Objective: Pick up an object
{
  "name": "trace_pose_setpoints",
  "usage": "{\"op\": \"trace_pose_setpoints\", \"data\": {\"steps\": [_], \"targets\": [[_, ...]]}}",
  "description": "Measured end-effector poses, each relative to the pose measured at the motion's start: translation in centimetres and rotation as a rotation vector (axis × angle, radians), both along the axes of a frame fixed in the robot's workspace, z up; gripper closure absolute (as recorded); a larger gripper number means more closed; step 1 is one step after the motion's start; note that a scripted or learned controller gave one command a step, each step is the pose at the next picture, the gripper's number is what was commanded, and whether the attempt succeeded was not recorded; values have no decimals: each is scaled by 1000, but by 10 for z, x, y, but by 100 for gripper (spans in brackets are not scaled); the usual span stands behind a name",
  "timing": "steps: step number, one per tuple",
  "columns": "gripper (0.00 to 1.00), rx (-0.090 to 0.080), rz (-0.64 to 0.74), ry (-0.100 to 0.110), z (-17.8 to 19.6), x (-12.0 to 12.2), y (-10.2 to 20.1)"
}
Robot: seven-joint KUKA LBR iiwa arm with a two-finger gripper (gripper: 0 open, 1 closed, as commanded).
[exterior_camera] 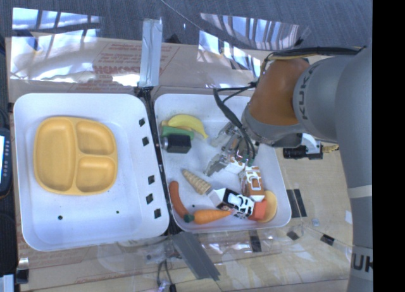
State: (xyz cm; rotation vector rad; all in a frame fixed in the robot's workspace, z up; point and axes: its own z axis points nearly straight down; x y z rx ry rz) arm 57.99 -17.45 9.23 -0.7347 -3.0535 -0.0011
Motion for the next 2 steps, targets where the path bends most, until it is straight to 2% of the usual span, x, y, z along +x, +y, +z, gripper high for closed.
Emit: {"op": "trace_pose_setpoints", "data": {"steps": [1, 2], "targets": [[0, 0, -169, -3, 1, -56, -14], [0, -4, 82, -40, 9, -80, -28]]}}
